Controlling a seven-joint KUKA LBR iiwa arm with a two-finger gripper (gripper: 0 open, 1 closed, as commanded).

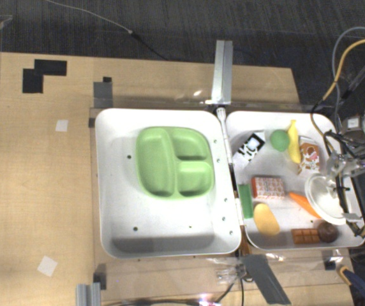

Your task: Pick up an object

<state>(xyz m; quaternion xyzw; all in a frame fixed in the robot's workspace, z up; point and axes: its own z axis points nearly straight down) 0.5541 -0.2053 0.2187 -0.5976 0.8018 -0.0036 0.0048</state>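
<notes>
The right bin (pixel 278 121) holds several objects. A green ball (pixel 279 139) and a yellow banana (pixel 293 142) lie at the back, beside a black-and-white item (pixel 251 146) and a small printed packet (pixel 309 156). In the middle sit a red patterned box (pixel 268 187), a green stick (pixel 246 201) and an orange carrot (pixel 304 203). A yellow fruit (pixel 266 220), a brown bar (pixel 304 236) and a dark round piece (pixel 327 233) lie at the front. A white bowl (pixel 325 197) rests by the right wall. My gripper (pixel 346 166) hangs at the bin's right edge, just above the bowl's far side.
The left bin (pixel 115 190) carries a green divided tray (pixel 173 161). Cables (pixel 351 75) and arm hardware crowd the right side. A metal post (pixel 223 69) stands behind the seam between the bins. Wooden bench surface (pixel 36 171) extends to the left.
</notes>
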